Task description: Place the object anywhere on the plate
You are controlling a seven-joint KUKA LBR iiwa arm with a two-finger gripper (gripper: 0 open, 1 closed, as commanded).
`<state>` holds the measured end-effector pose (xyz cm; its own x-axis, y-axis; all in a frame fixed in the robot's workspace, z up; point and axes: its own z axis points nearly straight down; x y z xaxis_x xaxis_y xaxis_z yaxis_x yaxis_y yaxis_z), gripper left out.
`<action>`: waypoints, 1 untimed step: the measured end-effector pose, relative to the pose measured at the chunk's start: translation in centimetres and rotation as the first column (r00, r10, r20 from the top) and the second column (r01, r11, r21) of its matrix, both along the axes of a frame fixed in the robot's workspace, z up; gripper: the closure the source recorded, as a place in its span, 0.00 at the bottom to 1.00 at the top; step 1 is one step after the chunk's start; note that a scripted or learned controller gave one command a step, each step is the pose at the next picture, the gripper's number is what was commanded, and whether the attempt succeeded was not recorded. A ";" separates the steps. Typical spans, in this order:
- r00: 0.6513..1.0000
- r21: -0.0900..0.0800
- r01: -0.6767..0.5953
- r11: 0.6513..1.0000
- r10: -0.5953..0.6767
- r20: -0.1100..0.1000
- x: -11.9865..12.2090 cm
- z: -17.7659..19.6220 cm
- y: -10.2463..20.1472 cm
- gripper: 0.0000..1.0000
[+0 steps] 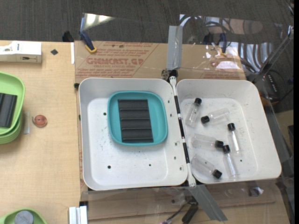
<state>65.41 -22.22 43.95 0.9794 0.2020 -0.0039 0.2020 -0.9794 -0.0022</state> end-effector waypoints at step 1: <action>1.000 0.001 0.002 1.000 -0.002 -0.001 -0.2 0.0 0.0 0.00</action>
